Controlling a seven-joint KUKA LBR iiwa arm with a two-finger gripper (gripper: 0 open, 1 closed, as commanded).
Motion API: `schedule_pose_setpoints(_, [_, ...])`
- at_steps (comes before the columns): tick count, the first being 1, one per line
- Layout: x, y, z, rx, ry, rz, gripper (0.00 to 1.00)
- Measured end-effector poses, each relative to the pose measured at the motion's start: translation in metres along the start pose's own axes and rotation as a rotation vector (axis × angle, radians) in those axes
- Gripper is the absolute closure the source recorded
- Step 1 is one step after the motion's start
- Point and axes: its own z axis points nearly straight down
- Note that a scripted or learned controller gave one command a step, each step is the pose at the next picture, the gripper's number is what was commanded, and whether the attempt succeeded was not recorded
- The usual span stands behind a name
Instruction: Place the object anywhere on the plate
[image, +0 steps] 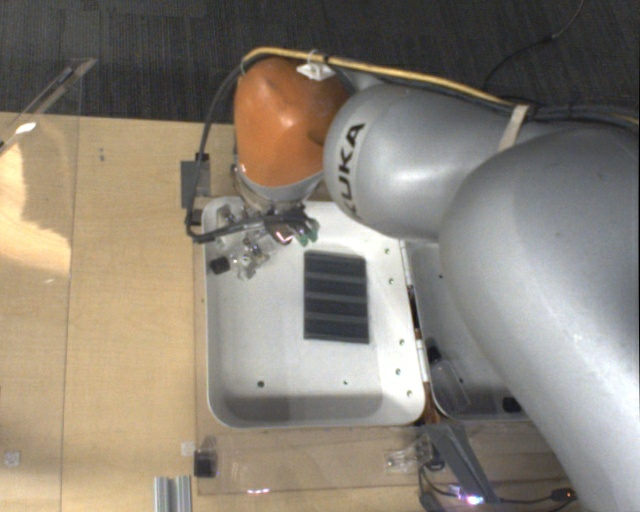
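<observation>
A dark, ribbed rectangular slab (336, 297) lies flat in the middle of the left white bin (300, 405); it may be the plate. My gripper (246, 254) hangs over the bin's far left corner, up and left of the slab and apart from it. Small red and green bits (300, 232) show at the wrist beside it; I cannot tell whether they are an object or part of the tool. The orange wrist band (280, 125) sits right above the gripper and hides the bin's far edge.
The grey arm (520, 230) covers most of the right bin (455, 392), of which a near-left strip shows. Wooden bench (100, 300) lies left of the bins. A small dark block (205, 463) and clear brackets sit at the front edge.
</observation>
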Motion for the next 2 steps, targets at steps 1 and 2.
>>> schedule_pose_setpoints(1, [0.046,0.029,0.026,0.008,-0.008,-0.319,1.00])
schedule_pose_setpoints(2, [0.016,0.002,-0.120,0.002,-0.005,-0.387,1.00])
